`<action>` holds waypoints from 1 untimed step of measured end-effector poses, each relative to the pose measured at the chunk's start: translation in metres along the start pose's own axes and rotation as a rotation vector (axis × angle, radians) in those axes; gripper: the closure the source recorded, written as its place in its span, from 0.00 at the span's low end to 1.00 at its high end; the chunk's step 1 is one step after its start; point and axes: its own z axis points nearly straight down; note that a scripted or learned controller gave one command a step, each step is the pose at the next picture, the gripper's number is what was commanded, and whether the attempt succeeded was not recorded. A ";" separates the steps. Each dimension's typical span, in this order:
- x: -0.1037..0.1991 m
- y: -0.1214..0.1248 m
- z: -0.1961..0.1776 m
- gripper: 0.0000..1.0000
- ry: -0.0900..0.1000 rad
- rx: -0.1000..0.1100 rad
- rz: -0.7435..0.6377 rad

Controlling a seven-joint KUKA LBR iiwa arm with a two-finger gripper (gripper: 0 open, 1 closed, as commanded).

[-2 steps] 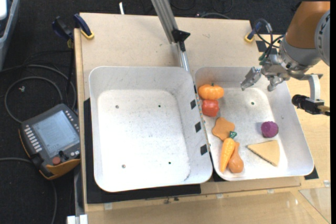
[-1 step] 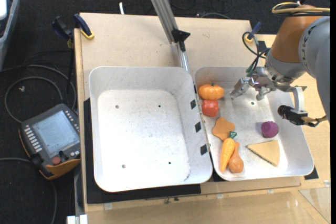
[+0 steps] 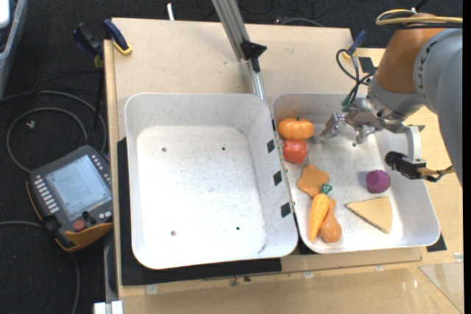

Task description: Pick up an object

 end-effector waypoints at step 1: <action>0.000 0.001 -0.012 1.00 -0.001 -0.004 0.000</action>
